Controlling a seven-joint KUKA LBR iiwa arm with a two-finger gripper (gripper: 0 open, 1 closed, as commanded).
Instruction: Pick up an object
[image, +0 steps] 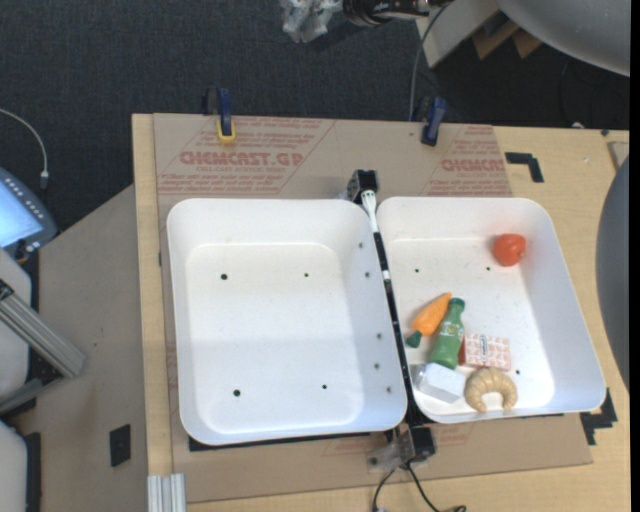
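The gripper (305, 18) hangs blurred at the far edge, its state unreadable. Pickable toys cluster in the right bin (560, 300): carrot (434, 313), green bottle (448, 335), croissant (491, 388); a tomato (509, 249) lies apart.

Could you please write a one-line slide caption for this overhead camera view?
Right bin holds a tomato, carrot, green bottle, croissant and small packets, beside the left bin.

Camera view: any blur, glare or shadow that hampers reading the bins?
Camera view: bins sharp, evenly lit; a soft shadow dims the left bin near its front; the gripper at the top edge is blurred; the tomato and croissant read clearly.
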